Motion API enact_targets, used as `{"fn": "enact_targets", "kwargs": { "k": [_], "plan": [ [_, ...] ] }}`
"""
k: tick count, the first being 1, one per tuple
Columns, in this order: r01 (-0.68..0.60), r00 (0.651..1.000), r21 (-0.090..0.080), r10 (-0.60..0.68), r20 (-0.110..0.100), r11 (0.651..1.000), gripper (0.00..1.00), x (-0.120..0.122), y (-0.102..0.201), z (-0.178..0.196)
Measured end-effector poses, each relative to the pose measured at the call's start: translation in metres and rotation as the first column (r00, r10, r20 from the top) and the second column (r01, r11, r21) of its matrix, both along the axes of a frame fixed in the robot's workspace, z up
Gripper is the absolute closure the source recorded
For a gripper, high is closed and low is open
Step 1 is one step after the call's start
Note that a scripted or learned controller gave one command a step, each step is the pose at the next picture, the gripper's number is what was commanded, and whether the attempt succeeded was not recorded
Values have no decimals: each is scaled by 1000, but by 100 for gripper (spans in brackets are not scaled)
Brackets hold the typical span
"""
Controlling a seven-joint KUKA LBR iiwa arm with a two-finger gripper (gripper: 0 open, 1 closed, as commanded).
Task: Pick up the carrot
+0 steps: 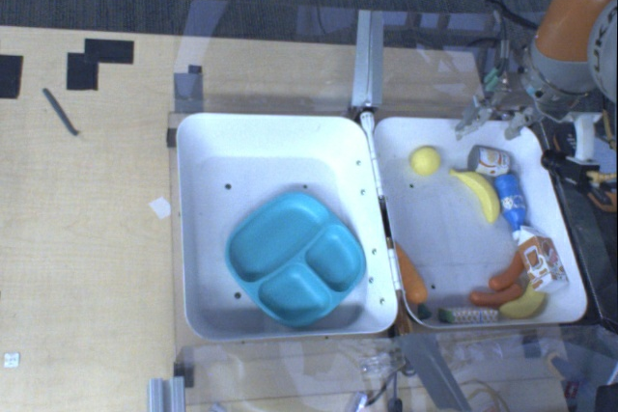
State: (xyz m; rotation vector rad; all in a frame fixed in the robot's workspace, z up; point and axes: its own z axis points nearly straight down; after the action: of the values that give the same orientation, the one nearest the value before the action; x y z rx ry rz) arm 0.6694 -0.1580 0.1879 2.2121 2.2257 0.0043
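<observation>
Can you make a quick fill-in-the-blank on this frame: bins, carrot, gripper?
1. The blue divided plate lies in the ____ bin.
2. The carrot lies against the right bin's ____ wall.
3. The round yellow ball lies beside the ____.
4. The gripper hangs over the right bin's ____ edge.

Missing words: left; left; banana; far
</observation>
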Motion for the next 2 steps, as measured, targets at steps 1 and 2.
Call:
{"fn": "enact_targets", "kwargs": {
  "k": [1,2],
  "plan": [
    [180,984,2,-180,5,984,0,-60,64,-99],
    [177,984,6,-177,12,984,100,-57,66,-86]
  ]
}}
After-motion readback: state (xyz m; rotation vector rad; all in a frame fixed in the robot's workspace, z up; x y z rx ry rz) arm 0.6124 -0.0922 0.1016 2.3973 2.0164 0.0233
